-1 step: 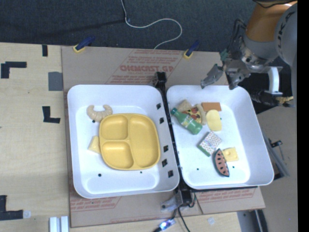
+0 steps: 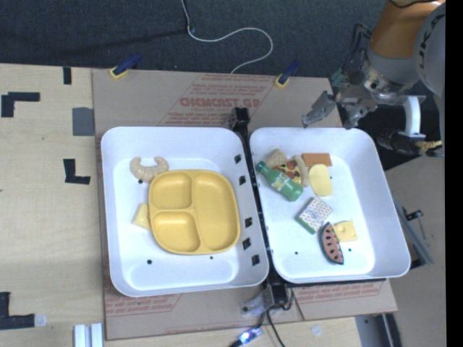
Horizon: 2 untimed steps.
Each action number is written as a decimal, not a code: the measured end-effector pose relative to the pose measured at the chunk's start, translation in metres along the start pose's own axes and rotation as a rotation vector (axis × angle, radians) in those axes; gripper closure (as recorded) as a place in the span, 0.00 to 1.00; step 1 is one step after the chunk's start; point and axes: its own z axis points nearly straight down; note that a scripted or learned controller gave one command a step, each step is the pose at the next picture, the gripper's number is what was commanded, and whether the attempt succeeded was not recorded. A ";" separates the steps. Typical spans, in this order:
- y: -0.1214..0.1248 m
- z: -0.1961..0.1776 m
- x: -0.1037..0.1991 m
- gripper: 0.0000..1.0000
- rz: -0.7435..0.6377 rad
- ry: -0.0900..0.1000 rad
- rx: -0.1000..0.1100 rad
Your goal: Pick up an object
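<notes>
Presently on the surface: two shallow white bins side by side on a brown cardboard sheet. Left bin holds a yellow divided plate near its middle; a tan croissant-shaped piece lies just beyond the plate's upper left corner, and a pale yellow wedge touches the plate's left edge. Right bin holds a loose cluster of toy food: a green bottle lying on its side toward the bin's left wall, a mixed multicoloured item just above it, an orange-brown block, a yellow oval piece just below that block, a checkered square packet near the middle, a watermelon slice toward the near edge, and a small yellow cube-like piece just beside the slice. Grey arm with orange band enters at upper right. Tool hangs above the far rim of the right bin, its two fingers spread apart with nothing between them, apart from every item. A white cable trails over the dark floor behind.
</notes>
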 end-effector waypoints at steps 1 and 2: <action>0.004 0.046 -0.003 0.00 0.000 -0.001 0.004; 0.003 0.110 -0.008 0.00 0.000 0.000 0.006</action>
